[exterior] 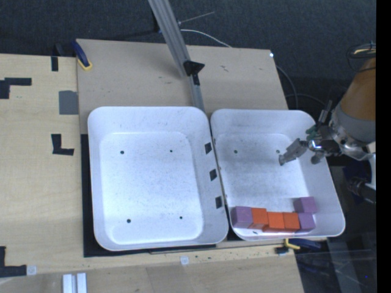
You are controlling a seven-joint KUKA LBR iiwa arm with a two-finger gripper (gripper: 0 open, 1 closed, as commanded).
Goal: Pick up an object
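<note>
Purple and orange blocks point(275, 217), clustered.

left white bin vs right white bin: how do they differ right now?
The left shallow white bin shows bare floor, while the right shallow white bin holds purple and orange blocks bunched along its near edge. The grey two-finger gripper hangs over the right bin, not the left. Both are white, speckled, rounded trays of similar size, touching side by side.

- Looks like a robotics lab: two white bins point(153, 118) are set on a taped plywood bench point(36, 163)
- aluminium camera mast point(168, 23) is mounted upper centre
</note>
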